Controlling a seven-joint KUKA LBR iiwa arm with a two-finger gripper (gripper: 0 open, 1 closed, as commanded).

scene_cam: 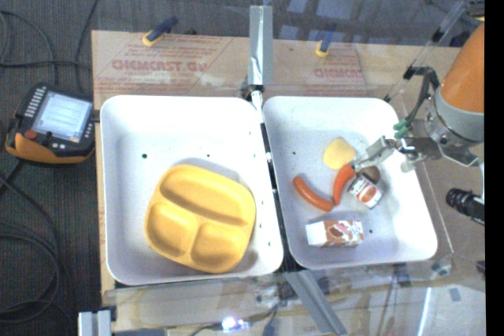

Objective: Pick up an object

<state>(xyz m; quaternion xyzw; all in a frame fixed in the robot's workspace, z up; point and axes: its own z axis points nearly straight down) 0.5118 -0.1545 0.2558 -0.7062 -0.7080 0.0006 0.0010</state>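
Gripper (pixel 370 160) hovers amid right bin (pixel 409 244) items, near its right wall.

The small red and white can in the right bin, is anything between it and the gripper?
Nothing visible blocks it. The gripper hangs just above the small red and white can, beside the orange curved sausage piece and pale yellow chip-shaped piece.

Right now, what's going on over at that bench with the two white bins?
A KUKA arm reaches in from the right, its gripper low over the right bin, among a small can, a yellow chip-like piece and two orange sausage-like pieces. A small white packet lies nearer the front. It isn't clear that anything is grasped. The left bin holds a yellow divided tray.
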